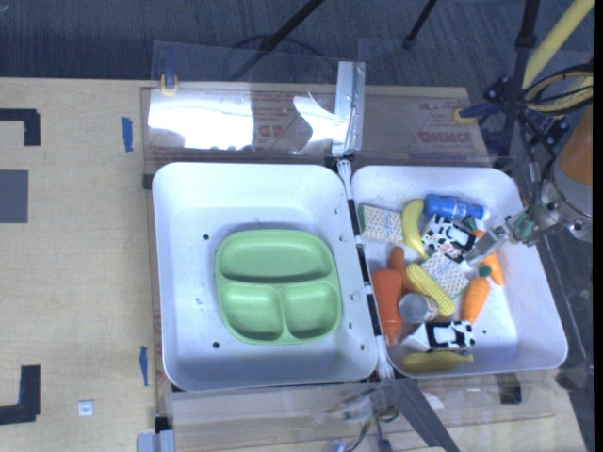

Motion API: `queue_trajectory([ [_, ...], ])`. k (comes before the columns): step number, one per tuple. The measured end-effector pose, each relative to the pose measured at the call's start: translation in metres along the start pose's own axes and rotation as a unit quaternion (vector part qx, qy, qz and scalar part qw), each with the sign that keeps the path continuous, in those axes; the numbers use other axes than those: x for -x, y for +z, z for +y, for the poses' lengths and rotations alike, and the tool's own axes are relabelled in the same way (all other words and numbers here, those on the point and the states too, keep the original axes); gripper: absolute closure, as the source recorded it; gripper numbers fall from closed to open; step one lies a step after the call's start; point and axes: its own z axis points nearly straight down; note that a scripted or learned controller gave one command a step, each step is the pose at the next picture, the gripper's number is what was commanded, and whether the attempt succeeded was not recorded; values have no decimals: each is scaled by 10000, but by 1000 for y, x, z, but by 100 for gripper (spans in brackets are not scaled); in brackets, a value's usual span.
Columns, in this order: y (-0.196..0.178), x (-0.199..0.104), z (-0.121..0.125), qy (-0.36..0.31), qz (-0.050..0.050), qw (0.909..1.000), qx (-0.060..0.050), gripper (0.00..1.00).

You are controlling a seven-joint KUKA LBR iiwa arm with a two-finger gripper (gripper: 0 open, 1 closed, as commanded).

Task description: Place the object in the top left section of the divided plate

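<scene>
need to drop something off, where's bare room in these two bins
Free: all three sections of the green divided plastic plate, plus the white left bin's floor around it. Crowded: the white right bin, piled with toy food such as an orange carrot.

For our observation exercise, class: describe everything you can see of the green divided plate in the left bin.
The green divided plate is a pale, matte green tray, plastic by its look, with rounded corners. Raised ridges split it into three sections: one long section across the far side and two smaller ones along the near side. It lies flat and right way up on the floor of the left bin, roughly at its middle, turned slightly askew. Nothing lies in its sections, and only the bin touches it.
</scene>
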Motion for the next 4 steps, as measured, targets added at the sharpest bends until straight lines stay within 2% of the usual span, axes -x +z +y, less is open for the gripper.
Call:
queue_trajectory([
  [1, 0, 0, 0, 0, 0, 10000, 0, 0],
  [2, 104, -22, -60, 599, -2, 9982, 7, 0],
  [3, 93, -20, -59, 612, -24, 9981, 28, 100],
  [4, 24, -65, -8, -266, 2, 9996, -3, 100],
])
